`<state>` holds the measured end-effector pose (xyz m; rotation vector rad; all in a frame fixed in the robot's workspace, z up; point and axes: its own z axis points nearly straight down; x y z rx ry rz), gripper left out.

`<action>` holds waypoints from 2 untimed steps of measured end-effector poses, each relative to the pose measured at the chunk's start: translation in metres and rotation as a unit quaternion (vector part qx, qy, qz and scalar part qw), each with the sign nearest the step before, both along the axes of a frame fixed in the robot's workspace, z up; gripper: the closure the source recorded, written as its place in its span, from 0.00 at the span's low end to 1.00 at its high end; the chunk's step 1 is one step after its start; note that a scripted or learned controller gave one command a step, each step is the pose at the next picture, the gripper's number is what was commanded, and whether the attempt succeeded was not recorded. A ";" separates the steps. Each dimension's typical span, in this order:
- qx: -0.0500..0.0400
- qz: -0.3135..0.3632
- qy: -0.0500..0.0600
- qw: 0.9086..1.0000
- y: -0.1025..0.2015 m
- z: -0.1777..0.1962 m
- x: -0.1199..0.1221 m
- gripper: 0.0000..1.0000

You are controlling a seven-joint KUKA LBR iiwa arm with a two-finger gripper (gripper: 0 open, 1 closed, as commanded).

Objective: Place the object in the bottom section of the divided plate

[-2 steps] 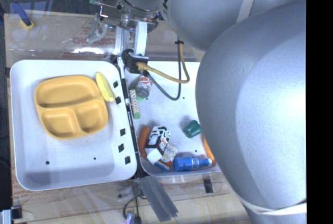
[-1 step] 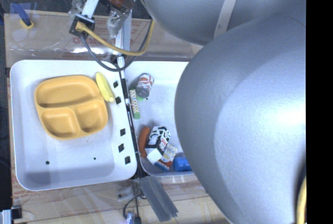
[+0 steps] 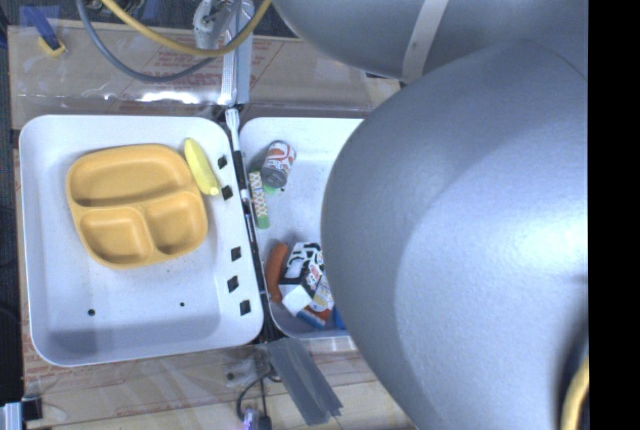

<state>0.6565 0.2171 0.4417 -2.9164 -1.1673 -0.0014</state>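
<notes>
Banana (image 3: 201, 166) lies beside the divided plate (image 3: 135, 203), well below the end effector (image 3: 222, 18); its state is unclear.

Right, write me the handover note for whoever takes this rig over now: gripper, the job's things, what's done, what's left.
Gripper: up beyond the far edge of the bins, above the divider between them; whether it is open or shut cannot be told, and nothing shows in it.
Divided plate: yellow, in the left bin, all three sections bare.
Yellow banana-like piece: lies against the plate's right rim, outside the sections.
Right bin: small can, green stick, orange piece, black-and-white packet; the arm covers the rest.
Done: nothing placed.
Left: pick the object, set it in the plate's bottom section.
</notes>
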 end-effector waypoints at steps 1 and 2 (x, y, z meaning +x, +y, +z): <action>0.000 -0.183 0.000 0.983 0.000 0.000 -0.008 0.00; 0.000 -0.275 -0.002 0.962 -0.001 0.000 -0.008 0.00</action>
